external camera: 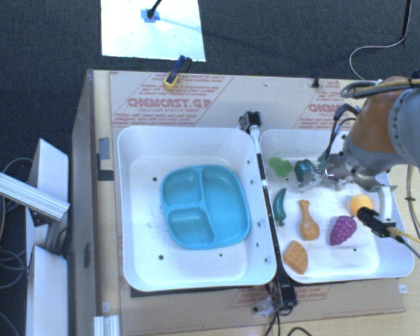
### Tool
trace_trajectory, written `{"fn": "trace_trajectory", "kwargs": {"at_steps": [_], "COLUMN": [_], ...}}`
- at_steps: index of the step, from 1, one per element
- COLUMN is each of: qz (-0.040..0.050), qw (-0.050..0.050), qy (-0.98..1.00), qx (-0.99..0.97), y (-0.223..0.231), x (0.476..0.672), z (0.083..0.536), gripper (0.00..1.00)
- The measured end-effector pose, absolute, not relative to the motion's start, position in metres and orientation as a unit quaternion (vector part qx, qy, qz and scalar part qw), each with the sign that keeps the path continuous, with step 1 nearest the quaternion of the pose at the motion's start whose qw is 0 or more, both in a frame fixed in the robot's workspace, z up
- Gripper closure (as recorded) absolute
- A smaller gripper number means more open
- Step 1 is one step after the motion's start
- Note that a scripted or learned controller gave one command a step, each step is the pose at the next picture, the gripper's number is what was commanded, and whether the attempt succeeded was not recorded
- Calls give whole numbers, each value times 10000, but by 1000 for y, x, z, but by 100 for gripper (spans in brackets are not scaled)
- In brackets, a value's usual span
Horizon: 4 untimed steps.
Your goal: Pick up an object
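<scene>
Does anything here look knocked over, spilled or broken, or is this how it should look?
Nothing stands out. The blue divided tray lies flat in the left bin. In the right bin the toy foods lie apart from one another: a purple grape bunch, a dark green pepper and an orange wedge. The gripper reaches in near a teal piece.

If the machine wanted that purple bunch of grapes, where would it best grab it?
Probably across the middle of the purple grapes, coming straight down from above. The bunch lies flat in the right bin, widest in the middle and narrowing towards its lower end, with bare floor on both sides for the fingers.
</scene>
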<state>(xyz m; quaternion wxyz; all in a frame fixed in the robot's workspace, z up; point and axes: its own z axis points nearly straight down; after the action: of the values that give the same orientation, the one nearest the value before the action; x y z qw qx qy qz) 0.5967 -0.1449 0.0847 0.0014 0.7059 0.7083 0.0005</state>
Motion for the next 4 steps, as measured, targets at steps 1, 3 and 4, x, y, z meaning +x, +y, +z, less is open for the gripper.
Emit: {"fn": "trace_trajectory", "kwargs": {"at_steps": [1,3,4], "qz": [4,7,4], "qw": [5,13,7], "qy": [7075,7086,7084], "qx": [7068,7056,7058], "y": [-100,-120,-86], "x": [533,607,577], "z": [84,85,85], "gripper": [0,0,0]}}
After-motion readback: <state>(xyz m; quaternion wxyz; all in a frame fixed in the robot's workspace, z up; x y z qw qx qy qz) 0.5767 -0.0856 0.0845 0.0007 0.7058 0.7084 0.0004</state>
